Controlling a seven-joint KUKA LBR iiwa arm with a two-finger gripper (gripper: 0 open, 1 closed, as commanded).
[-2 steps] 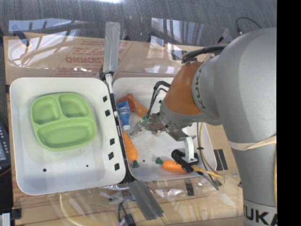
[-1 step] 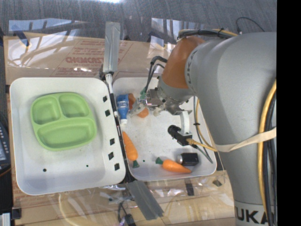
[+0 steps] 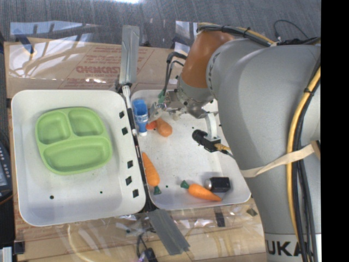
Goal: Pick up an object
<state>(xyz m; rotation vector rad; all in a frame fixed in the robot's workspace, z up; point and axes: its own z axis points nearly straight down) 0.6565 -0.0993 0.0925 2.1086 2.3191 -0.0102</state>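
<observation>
Where gripper (image 3: 162,109) crowds blue bottle (image 3: 140,115), bin wall (image 3: 132,125) beside

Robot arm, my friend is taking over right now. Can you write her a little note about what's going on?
Gripper: low over the far end of the right bin, near the blue bottle and orange piece; I can't tell if it is open or shut.
Two carrots and a black block lie at the near end. Green plate sits in the left bin.
Done: nothing visibly picked up.
Left: grab an object and lift it.
</observation>
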